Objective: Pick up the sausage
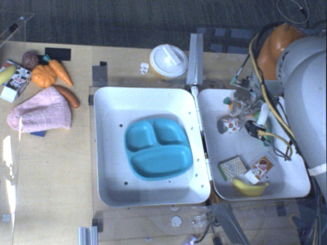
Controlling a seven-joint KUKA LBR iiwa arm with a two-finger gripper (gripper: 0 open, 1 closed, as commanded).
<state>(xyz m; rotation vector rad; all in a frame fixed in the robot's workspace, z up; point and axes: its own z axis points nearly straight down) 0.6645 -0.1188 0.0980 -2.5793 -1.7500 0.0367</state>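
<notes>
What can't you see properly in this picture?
- The tool: cables and the arm's wrist crowd it in the camera view, so how it is set is unclear.
- The sausage: the pink cloth covers its lower left end.
- The small cup in the right bin: too small to read its pattern.
- The yellow thing at the left edge: cut off by the frame.
</notes>
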